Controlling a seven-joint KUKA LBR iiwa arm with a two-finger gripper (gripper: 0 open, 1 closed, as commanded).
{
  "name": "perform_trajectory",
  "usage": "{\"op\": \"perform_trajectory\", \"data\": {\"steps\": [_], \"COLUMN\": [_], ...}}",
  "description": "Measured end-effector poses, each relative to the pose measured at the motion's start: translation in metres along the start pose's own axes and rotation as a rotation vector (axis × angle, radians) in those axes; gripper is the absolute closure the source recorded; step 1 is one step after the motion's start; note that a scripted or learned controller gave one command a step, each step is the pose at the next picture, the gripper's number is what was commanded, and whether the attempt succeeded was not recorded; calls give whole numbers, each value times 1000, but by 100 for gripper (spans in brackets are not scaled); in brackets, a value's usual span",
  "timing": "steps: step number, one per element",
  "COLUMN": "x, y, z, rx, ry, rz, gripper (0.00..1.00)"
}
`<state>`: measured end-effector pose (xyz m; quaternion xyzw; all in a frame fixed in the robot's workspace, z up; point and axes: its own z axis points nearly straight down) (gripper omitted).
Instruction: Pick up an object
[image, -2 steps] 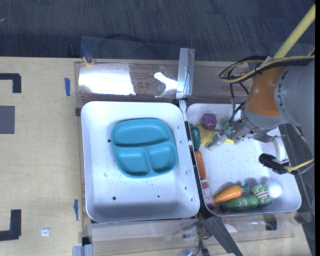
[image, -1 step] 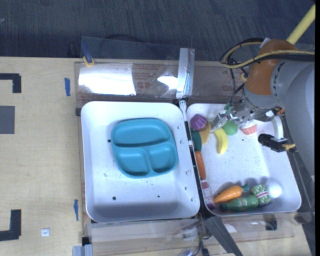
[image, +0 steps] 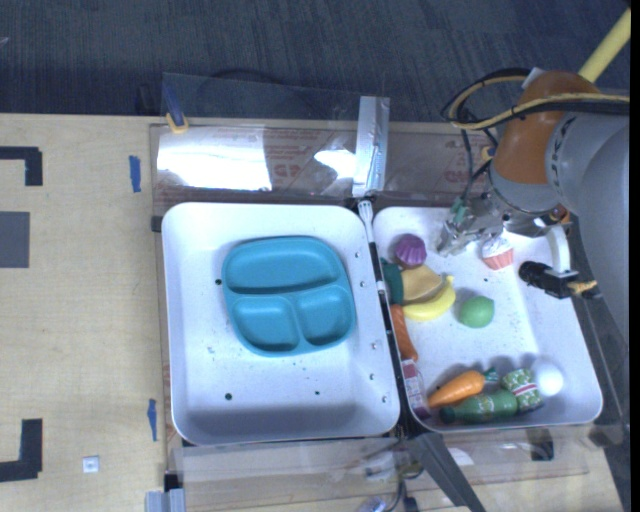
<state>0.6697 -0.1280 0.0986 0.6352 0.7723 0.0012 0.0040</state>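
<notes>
My gripper (image: 458, 238) hangs low over the back of the right bin (image: 572, 340), with the grey arm and its orange band behind it at the upper right. Just left of it lies a purple toy (image: 408, 248), and just right of it a small red and white cup (image: 497, 253). Nothing shows between the gripper's tips. In front of it lie a yellow banana (image: 430, 296) and a green ball (image: 476, 312). Near the front wall sit an orange carrot (image: 458, 387), a green cucumber (image: 492, 405), a green patterned toy (image: 520, 381) and a white egg (image: 549, 380).
The left bin (image: 190, 330) holds a blue divided plate (image: 290, 293). An orange strip (image: 402, 333) and a dark green piece (image: 392, 284) lie along the divider between the bins. A clear plastic sheet (image: 260, 160) stands behind the left bin.
</notes>
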Motion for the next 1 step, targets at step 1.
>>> {"op": "perform_trajectory", "data": {"steps": [1], "x": [1], "y": [0], "z": [1], "rx": [2], "ry": [1], "rz": [0], "gripper": [0]}}
